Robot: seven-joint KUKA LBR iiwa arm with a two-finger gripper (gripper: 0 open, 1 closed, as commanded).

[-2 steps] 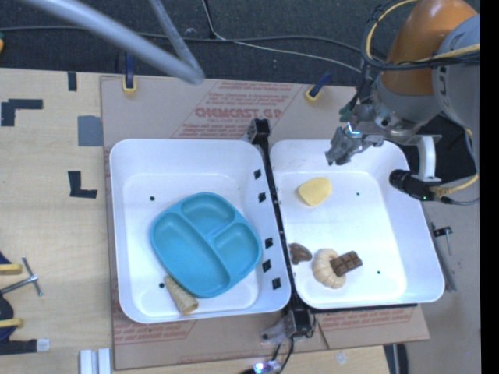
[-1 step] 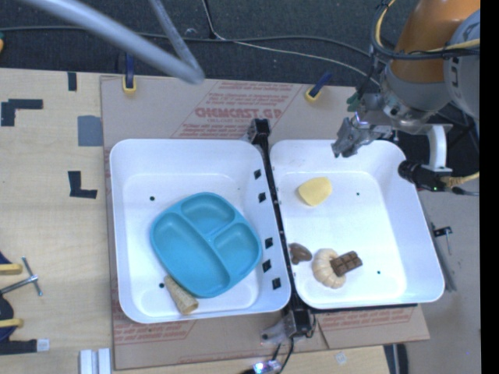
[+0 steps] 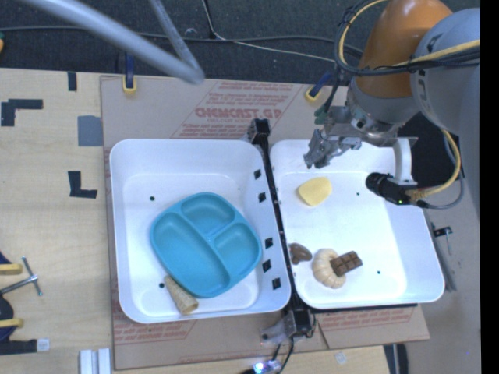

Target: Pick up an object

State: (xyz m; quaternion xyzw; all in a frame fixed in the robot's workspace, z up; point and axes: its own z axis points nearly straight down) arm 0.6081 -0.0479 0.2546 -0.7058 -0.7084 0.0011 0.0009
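- The arm [image 3: 425, 45], grey with an orange band, reaches in from the far right and hangs over the far edge of the right bin.
- The left bin [image 3: 125, 209] and the right bin [image 3: 405, 287] sit side by side on a cardboard sheet [image 3: 234, 107], touching along a dark divider between them.
- A blue divided plate [image 3: 205, 243] lies tilted in the middle of the left bin, filling much of its floor.
- A grey metal bar [image 3: 101, 29] crosses the far left of the scene, well apart from both bins.
- The gripper [image 3: 321, 153] hovers above the far left corner of the right bin; nothing is between its fingers, and whether they stand apart or together cannot be told from here.
- A pale yellow chunk [image 3: 314, 191] lies in the right bin just near of the gripper, apart from it, with bare floor on all sides.
- A cream ridged piece [image 3: 324, 269] lies at the near side of the right bin, touching a dark brown bar [image 3: 347, 263] on its right.
- A tan cone-like piece [image 3: 180, 294] lies at the near edge of the left bin, tucked against the plate's rim.
- A small brown lump [image 3: 299, 252] sits just left of the cream piece, close to the divider.
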